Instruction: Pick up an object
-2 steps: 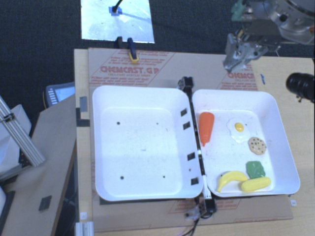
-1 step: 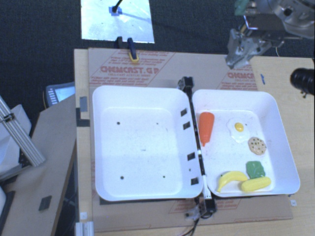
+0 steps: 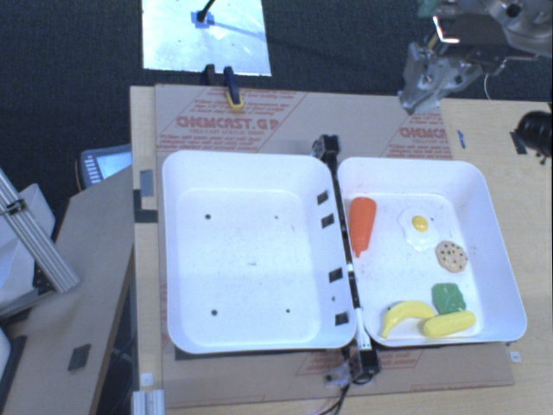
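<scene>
The right bin (image 3: pixel 492 223) holds an orange carrot (image 3: pixel 361 223) near its left wall, a fried egg (image 3: pixel 419 228) in the middle, and a round cookie (image 3: pixel 450 255) to the egg's lower right. A green piece (image 3: pixel 448 296) lies near the front, with a yellow banana (image 3: pixel 403 315) and a yellow oblong piece (image 3: pixel 449 322) beside it. My gripper (image 3: pixel 421 93) hangs high above the bench behind the right bin's far edge, well apart from every object. Nothing shows between its fingers.
The left bin (image 3: pixel 173 258) sits beside the right one, joined by a black divider with clips (image 3: pixel 337 232). A cardboard sheet (image 3: pixel 285 119) lies under both bins. A shiny metal plate (image 3: pixel 206 24) is at the back left, and a grey rail (image 3: pixel 30 232) at the far left.
</scene>
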